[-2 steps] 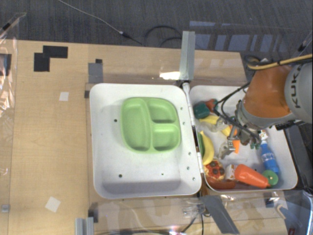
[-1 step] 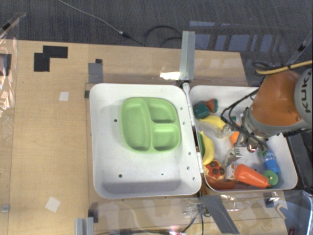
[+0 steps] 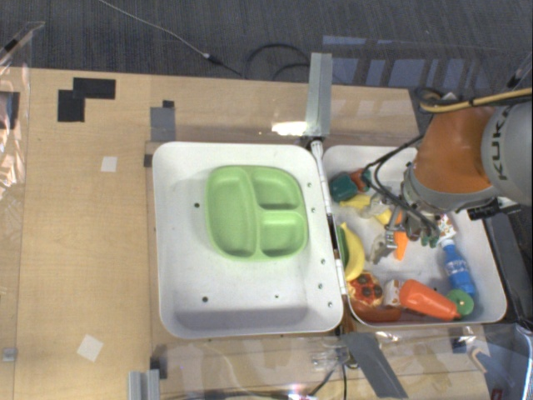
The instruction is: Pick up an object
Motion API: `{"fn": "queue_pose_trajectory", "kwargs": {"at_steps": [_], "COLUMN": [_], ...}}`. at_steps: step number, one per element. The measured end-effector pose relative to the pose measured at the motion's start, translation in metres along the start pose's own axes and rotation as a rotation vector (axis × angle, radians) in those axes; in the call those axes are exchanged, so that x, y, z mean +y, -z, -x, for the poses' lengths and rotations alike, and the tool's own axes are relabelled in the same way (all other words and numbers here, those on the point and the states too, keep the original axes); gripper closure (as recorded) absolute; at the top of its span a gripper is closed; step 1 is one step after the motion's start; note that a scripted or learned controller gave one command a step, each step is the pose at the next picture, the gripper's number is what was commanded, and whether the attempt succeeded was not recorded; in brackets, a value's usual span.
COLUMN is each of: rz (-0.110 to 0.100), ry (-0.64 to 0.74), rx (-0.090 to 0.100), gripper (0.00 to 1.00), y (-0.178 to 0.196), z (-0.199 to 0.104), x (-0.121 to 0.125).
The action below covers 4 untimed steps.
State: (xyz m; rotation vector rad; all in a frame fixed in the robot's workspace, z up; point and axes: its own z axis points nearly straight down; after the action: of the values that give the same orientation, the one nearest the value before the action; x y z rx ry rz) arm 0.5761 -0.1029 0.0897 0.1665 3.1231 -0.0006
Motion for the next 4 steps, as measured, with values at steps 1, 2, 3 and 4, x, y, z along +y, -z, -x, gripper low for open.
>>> {"fn": "queue_pose_trajectory", "kwargs": {"at_steps": [1, 2, 3, 4], "rz": [0.0, 0.0, 0.0, 0.001], "ry": [0.006, 0.231, 0.232, 0.299], "rx": [-0.01, -0.007, -0.006, -0.004], "gripper": [1.0, 1.0, 0.0, 0.0], "y": [0.014, 0.002, 0.002, 0.001], "z": [0.004, -0.023, -0.023, -0.029], "x": [0.001, -0.003, -0.003, -0.011]}}
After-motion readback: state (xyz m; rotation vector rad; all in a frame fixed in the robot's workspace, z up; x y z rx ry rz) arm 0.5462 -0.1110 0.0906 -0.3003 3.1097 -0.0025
